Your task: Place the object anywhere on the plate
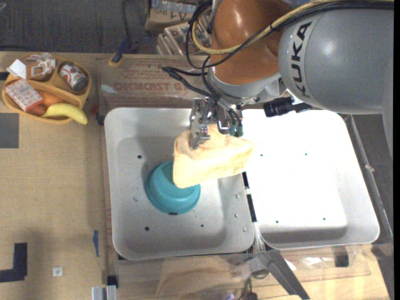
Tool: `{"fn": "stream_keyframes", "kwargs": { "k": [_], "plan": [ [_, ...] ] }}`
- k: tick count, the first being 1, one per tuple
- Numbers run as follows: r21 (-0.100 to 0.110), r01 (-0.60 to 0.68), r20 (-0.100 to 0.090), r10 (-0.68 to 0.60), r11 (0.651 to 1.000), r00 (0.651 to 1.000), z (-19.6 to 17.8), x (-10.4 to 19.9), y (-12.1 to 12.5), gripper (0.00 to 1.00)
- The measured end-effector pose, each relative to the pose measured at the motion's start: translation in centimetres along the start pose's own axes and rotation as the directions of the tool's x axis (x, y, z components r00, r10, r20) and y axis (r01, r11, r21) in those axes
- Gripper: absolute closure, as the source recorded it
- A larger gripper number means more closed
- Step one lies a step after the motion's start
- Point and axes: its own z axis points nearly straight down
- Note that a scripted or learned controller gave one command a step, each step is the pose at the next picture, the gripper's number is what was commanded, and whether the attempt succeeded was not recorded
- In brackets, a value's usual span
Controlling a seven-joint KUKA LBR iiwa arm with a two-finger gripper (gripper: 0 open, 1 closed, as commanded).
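Pincer [214, 132] clamps sponge [209, 160] — above plate [172, 192].

One fixed camera, set above the bench [56, 186], looking down at a slant. Both bins, left [125, 230] and right [312, 186], in frame at middling range. Arm [325, 49] enters from the right.
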Motion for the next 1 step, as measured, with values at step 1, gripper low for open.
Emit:
{"fn": "stream_keyframes", "kwargs": {
  "k": [1],
  "plan": [
    [-0.001, 0.0, 0.001, 0.0, 1.0, 1.0, -0.07, -0.02, 0.0, 0.0]
  ]
}}
